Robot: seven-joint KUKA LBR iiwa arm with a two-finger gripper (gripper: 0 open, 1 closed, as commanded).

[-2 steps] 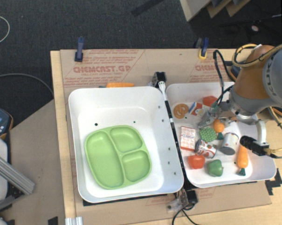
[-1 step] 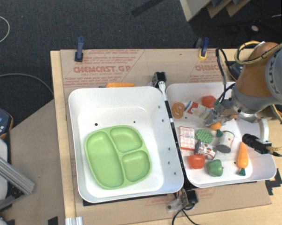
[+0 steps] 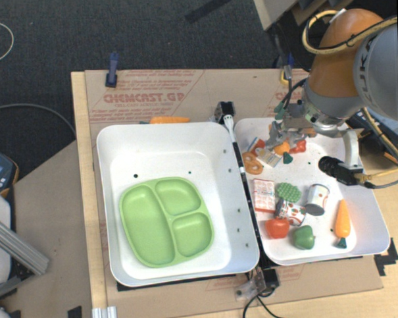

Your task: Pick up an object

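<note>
Gripper (image 3: pixel 282 139) is hovering low over toys (image 3: pixel 271 152) at right bin (image 3: pixel 373 236) top-left corner; finger state cannot be determined

Left bin (image 3: pixel 113 152): a green divided plate (image 3: pixel 165 220) takes the lower middle of the floor; the upper strip and the rims around the plate are bare, open to reach from above.

Right bin (image 3: pixel 380 229): crowded. Carrot (image 3: pixel 342 221), green pepper (image 3: pixel 304 237), tomato (image 3: pixel 276 228), small can (image 3: pixel 316 198), green scrubber (image 3: pixel 287 191) and red-and-white packet (image 3: pixel 264 195) lie close together in the lower half, some touching. A pretzel (image 3: pixel 252 163) lies by the left wall. The arm (image 3: pixel 352 56) hangs over the upper half, with the gripper (image 3: pixel 282 141) low among small items there. A bare patch lies around mid-bin, right of the gripper.
</note>
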